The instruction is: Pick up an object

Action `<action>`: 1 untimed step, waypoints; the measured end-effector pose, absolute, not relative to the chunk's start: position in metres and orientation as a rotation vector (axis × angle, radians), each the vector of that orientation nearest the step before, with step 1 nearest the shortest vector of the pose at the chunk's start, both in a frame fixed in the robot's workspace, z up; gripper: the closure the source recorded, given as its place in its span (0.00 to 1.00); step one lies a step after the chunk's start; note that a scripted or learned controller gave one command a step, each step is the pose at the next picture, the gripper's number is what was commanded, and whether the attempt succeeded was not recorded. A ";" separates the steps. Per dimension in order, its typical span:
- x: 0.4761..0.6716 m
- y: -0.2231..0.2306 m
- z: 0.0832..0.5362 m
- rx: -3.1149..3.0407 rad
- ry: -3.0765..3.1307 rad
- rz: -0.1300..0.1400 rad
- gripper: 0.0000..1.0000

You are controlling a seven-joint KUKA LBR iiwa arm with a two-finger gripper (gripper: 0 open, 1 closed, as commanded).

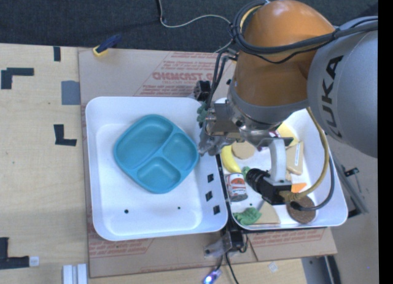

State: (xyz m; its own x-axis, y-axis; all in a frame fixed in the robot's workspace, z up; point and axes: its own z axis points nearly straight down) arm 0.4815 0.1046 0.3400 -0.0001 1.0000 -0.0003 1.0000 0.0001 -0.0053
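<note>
Two shallow white plastic bins sit side by side on a brown cardboard sheet (153, 74) over the wood-grain table (31, 172).

Left bin (104, 218): glossy, rounded corners. It holds one teal plate (156, 154) with three moulded compartments, lying flat and skewed. The bin floor is open along its near and left sides.

Right bin (325, 218): crowded.
- A curved yellow banana (230, 161) lies beside the shared wall.
- A small can (237, 188) sits just nearer than the banana; its red-and-white label is too small to read.
- A crumpled green piece (249, 216) lies at the near rim.
- A rough brown disc (302, 212) lies in the near right corner.

Arm (276, 49): grey with a smooth orange band, overhanging the right bin. The hand (212, 130) is low at the shared wall, between plate and banana. How far open it is cannot be told, and no object is visibly in its grip.

Red print on the cardboard appears to read "CHEMCAST". The arm shows the letters "UKA".
</note>
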 end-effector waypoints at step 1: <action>0.484 0.117 0.406 -2.219 -2.227 -0.007 1.00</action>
State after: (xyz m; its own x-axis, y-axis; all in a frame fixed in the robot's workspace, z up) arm 0.4840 0.1165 0.4058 -0.0038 1.0000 0.0016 1.0000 0.0038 0.0049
